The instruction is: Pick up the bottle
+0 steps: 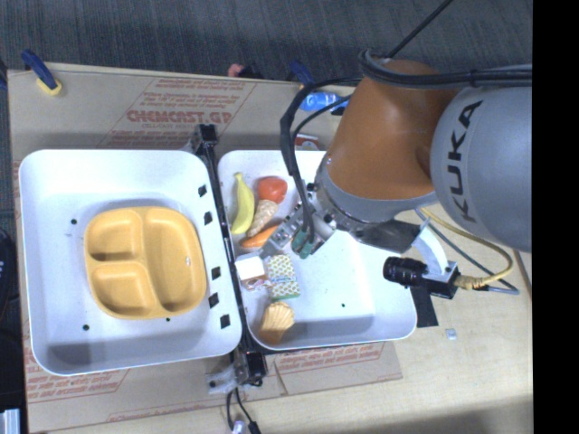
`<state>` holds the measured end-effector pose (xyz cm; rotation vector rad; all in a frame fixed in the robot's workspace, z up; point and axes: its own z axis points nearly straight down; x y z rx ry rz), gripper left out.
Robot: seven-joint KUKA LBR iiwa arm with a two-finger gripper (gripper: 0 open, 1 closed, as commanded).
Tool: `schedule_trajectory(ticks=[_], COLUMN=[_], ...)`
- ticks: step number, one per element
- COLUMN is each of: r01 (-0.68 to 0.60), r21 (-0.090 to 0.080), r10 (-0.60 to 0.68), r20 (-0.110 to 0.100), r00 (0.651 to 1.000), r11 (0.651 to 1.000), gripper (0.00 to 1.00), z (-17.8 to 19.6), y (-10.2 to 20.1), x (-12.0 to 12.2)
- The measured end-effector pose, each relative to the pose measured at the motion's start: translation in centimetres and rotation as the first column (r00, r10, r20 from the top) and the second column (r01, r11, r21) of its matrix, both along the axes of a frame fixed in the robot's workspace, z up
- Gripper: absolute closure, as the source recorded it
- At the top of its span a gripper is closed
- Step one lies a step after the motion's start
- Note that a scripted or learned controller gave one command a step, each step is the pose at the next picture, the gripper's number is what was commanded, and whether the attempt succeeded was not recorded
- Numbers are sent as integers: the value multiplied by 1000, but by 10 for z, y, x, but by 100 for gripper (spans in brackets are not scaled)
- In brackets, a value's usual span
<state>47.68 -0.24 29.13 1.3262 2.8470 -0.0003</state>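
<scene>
Arm looms over the right bin, with the left bin and its yellow tray beyond; the gripper hangs low just beside the carrot, and I cannot tell its state. I cannot pick out the bottle or its long axis for sure, only a greenish bit at the gripper's tip. Food crowds the right bin's left wall, from banana down to pastry, with bare floor toward its right wall.

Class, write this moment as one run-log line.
hand: low in right bin, beside carrot | grip: unclear | yellow tray: left bin
</scene>
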Motion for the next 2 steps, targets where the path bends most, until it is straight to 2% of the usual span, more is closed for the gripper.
schedule_trajectory(ticks=[1, 2], r01=[22, -303], r21=[0, 1], r10=[-22, 303], r20=[-5, -6], r00=[1000, 953], r11=[1000, 953], gripper=[100, 100], z=[-21, -62], y=[69, 114], x=[-1, -1])
